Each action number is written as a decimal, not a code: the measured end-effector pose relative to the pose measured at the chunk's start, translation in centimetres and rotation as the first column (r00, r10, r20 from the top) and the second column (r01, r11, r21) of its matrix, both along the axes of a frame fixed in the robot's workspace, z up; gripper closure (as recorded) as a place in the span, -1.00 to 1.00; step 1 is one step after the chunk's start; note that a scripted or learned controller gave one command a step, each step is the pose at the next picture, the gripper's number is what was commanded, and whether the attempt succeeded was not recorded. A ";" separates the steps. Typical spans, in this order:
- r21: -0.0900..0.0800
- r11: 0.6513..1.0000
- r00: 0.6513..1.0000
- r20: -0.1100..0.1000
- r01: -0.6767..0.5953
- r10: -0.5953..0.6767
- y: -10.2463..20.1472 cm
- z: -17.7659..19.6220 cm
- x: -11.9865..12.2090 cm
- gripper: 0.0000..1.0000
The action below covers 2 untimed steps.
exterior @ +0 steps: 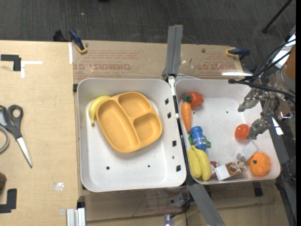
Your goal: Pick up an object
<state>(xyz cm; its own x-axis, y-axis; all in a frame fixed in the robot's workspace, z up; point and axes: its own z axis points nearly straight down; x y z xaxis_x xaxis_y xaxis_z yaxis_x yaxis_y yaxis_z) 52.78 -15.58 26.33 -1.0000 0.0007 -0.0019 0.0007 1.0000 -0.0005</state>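
Observation:
My gripper point(253, 117) hangs over the right side of the right bin point(221, 93), open, with nothing between its fingers. A small orange-red ball point(241, 132) lies just left of the nearer fingertip, apart from it. Along the bin's left wall lie a red tomato point(194, 99), a carrot point(186, 117), a blue bottle point(198, 138) and a yellow corn cob point(200, 162). At the front right sit an orange pumpkin point(260, 164), a small brown and white carton point(231, 169) and a white piece point(249, 149).
The left bin point(122, 180) holds a yellow divided plate point(129, 121) with a banana point(96, 108) tucked at its left. Scissors point(16, 131) lie on the bench at far left. A grey bar point(174, 48) runs back from between the bins.

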 end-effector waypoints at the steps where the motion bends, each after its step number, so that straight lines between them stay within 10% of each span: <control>1: 0.000 0.998 0.998 0.001 -0.056 0.056 0.3 -12.0 2.1 -1.00; 2: 0.000 0.991 0.991 0.001 -0.132 0.132 6.5 -17.1 3.8 -1.00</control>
